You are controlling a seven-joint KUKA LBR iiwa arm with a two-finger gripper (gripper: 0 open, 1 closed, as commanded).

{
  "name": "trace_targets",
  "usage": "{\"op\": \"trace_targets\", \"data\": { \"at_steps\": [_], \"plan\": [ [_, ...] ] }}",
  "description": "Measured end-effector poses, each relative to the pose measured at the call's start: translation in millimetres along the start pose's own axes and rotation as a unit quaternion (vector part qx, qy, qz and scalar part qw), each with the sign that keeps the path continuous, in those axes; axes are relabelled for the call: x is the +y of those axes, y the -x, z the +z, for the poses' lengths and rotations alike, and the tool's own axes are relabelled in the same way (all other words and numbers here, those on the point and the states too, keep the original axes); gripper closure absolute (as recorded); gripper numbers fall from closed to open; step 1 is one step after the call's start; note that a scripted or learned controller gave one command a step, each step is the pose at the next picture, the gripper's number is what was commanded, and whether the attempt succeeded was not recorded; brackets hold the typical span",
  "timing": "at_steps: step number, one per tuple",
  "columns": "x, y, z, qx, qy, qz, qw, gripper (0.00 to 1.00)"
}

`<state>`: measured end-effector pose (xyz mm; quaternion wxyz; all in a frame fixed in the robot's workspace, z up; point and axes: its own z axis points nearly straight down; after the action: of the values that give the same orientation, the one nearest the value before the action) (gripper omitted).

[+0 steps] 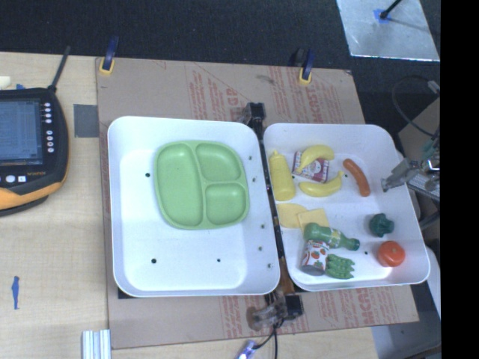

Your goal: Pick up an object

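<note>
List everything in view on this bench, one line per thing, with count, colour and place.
left bin: 1, white, left half of the cardboard
divided plate: 1, pale green, inside the left bin
right bin: 1, white, beside the left bin
bananas: 2, yellow, upper middle of the right bin
small packet: 1, white and red, between the bananas
yellow bottle: 1, yellow, right bin's left edge
sausage: 1, orange-red, right of the bananas
cheese slices: 2, yellow, mid right bin
green bottle: 1, green, below the cheese
can: 1, red and white, lower right bin
green vegetable: 1, beside the can
broccoli: 1, dark green, right side
tomato: 1, orange-red, lower right
pendant: 1, orange and black, far left
gripper: 1, grey, right bin's right rim
</note>
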<state>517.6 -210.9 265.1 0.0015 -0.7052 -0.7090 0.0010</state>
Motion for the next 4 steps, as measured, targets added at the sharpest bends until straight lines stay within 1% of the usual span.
{"op": "trace_targets", "data": {
  "at_steps": [1, 2, 3, 4],
  "plan": [
    [-1, 1, 70, 0.0, -0.001, 0.0, 1.0, 0.0],
    [-37, 1, 174, 0.0, -0.001, 0.0, 1.0, 0.0],
    [82, 1, 47, -0.001, 0.002, 0.001, 1.0, 0.0],
    [86, 1, 123, 0.0, 0.0, 0.0, 1.0, 0.0]
  ]
}}
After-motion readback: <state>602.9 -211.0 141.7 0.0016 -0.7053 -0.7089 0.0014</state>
